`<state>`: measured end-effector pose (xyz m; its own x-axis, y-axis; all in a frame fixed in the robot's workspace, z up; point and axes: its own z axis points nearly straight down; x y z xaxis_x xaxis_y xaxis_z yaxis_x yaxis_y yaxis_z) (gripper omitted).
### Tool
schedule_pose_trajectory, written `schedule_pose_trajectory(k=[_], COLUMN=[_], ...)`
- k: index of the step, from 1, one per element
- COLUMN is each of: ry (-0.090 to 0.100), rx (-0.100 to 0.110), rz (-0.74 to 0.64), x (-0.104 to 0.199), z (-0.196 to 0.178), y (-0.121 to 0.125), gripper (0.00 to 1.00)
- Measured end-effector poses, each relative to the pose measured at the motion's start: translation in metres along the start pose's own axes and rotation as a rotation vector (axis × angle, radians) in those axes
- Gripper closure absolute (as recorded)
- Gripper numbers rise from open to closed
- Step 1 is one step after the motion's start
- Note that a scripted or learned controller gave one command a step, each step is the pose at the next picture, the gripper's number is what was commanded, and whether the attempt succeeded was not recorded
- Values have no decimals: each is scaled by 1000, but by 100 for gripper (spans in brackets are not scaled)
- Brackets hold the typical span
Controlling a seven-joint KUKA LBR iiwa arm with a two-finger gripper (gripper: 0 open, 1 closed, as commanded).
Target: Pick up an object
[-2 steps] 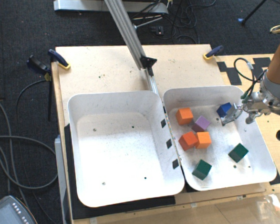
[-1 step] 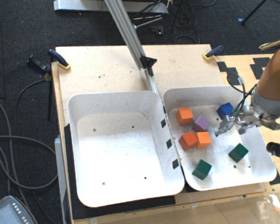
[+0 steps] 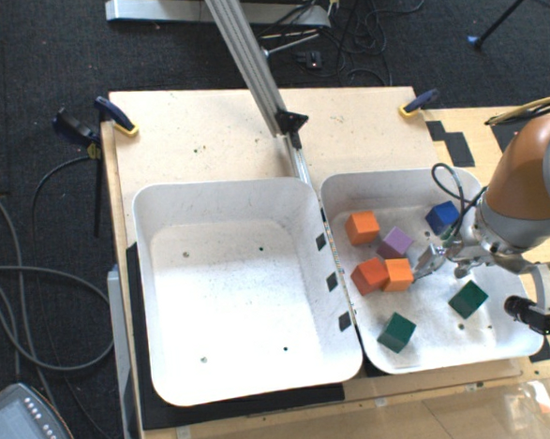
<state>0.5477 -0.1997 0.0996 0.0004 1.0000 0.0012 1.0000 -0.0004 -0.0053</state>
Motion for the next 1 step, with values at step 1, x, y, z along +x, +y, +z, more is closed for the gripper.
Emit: schedule_pose_trajectory(k=[1], ry=[-2], rx=[-7], rz=[0], x=[-1], z=[-14], y=[2], gripper=[100])
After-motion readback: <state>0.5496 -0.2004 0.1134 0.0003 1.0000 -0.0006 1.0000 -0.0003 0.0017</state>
